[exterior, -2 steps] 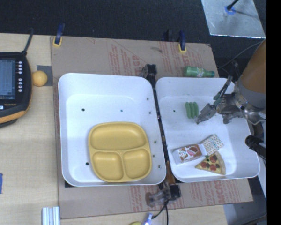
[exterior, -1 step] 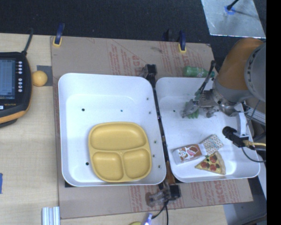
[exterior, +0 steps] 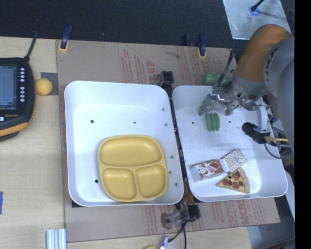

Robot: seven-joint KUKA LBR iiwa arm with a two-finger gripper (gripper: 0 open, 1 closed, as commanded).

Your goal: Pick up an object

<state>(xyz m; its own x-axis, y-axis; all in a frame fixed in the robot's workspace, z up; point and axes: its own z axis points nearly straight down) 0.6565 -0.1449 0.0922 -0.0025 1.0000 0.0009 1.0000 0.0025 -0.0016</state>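
In the right bin [exterior: 197,185] lie a small green ribbed object [exterior: 212,121], a small printed carton [exterior: 208,169], a patterned card [exterior: 234,160] and a toy pizza slice [exterior: 234,181]. My gripper [exterior: 217,106] hangs low over the bin's far part, just above and beside the green object, its metal fingers [exterior: 205,108] spread. Nothing sits between them. The grey arm with its orange band [exterior: 262,48] comes in from the upper right.
The left bin [exterior: 80,102] holds a yellow three-compartment tray [exterior: 132,166]. A second green piece [exterior: 211,79] lies on the cardboard beyond the right bin. A teach pendant [exterior: 8,95] and an orange ball [exterior: 43,86] are at far left.
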